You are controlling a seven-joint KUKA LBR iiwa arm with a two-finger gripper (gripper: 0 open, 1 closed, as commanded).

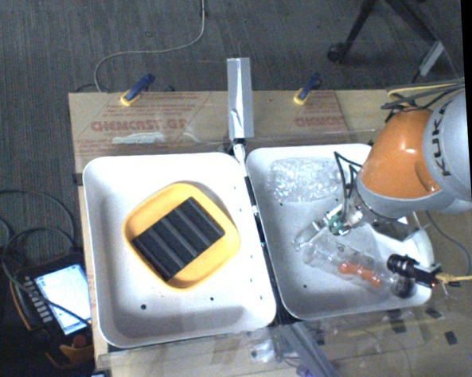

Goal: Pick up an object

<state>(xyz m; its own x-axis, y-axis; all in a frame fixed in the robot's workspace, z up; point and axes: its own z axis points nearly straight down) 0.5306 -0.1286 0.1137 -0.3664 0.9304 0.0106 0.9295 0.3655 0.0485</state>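
Camera view: clear plastic bottle (pixel 354 264) with orange contents and a dark cap lies on its side in the right bin (pixel 290 288), just below and beside the gripper (pixel 338 221). Gripper state: cannot tell. Crumpled clear wrap (pixel 303 179) at that bin's far side. Yellow-and-black sponge (pixel 181 233) in the left bin (pixel 116 310).

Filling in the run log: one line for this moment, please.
arm over right bin | gripper hidden | clear bottle lying in right bin | yellow-black object in left bin
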